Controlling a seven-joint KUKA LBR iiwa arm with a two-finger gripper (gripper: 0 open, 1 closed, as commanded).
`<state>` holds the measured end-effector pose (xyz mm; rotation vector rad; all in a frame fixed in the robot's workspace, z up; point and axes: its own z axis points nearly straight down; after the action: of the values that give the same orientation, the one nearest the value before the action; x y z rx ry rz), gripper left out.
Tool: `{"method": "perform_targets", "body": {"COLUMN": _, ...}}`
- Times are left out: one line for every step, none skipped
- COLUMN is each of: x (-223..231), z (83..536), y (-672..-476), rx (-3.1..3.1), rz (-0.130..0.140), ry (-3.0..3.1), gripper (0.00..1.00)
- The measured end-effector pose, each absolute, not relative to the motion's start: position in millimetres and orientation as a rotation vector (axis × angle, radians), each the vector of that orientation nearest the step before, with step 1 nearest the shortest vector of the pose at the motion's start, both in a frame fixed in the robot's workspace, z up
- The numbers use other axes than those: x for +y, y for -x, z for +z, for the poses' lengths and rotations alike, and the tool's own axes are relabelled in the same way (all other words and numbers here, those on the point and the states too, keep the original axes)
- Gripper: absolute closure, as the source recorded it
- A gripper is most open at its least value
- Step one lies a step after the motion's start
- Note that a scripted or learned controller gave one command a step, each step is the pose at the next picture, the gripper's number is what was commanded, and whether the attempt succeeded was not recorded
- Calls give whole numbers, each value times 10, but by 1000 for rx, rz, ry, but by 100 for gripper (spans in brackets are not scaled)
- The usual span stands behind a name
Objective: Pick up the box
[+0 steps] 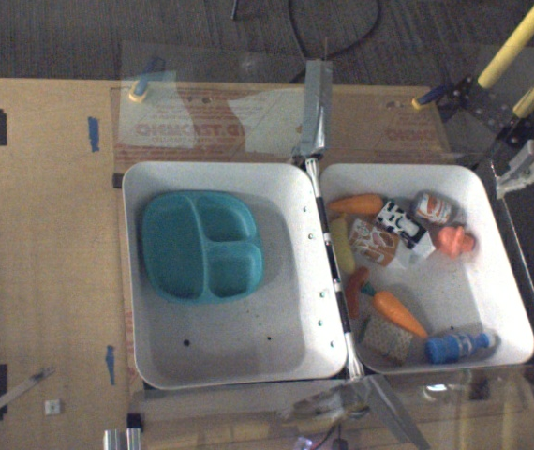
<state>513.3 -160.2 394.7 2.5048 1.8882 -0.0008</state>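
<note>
at the frame's right edge, a pale metal part [527,169] and yellow rods [520,36] are cut off mid-length — whether the part belongs to the gripper cannot be told. in the right bin [492,200], the black-and-white box [400,223] lies partly under neighbouring toys, its printing too blurred to read, and a small can [432,207] beside it shows an unreadable label. a brown mesh-like item [386,339] sits half beneath an orange carrot [400,313] — its kind unclear.

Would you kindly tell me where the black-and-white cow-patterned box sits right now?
The black-and-white cow-patterned box lies in the right white bin, near its far wall, between the orange carrot and the small can.
</note>
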Motion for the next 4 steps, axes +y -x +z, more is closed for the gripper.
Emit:
{"method": "perform_targets", "body": {"x": -1612, "z": 4051, "y": -5140, "rx": 1885, "rz": 0, "ry": -2502, "gripper": 100}}
{"method": "perform_targets", "body": {"x": -1608, "z": 4050, "y": -5141, "rx": 1886, "rz": 0, "ry": -2502, "gripper": 0}}
{"method": "perform_targets", "body": {"x": -1618, "z": 4154, "y": -5149, "rx": 1883, "rz": 1, "ry": -2500, "gripper": 100}}
{"method": "perform_targets", "body": {"x": -1615, "z": 4153, "y": -5150, "rx": 1884, "rz": 1, "ry": -2499, "gripper": 0}}
